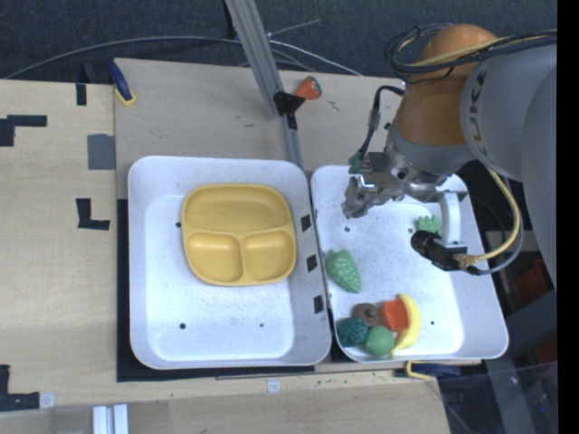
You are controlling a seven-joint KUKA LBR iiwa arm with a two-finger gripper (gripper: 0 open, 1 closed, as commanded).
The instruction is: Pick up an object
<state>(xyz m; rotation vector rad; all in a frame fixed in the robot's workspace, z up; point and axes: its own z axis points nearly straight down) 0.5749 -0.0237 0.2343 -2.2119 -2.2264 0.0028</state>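
Observation:
My gripper (355,202) hangs over the upper left part of the right bin (470,328), fingers pointing down with nothing visible between them. A green bumpy toy (345,270) lies below it, near the bin's left wall. A cluster sits at the bin's front: a brown ring (366,313), a red piece (395,315), a yellow banana (410,322), a teal piece (353,332) and a green ball (381,340). A small green item (429,225) peeks out beside the arm's wrist.
The left bin (154,269) holds a yellow divided plate (240,233). A grey pole (258,39) slants down to the bins' shared top corner, with an orange-red clip (308,87) beside it. A black cable fitting (434,249) hangs over the right bin.

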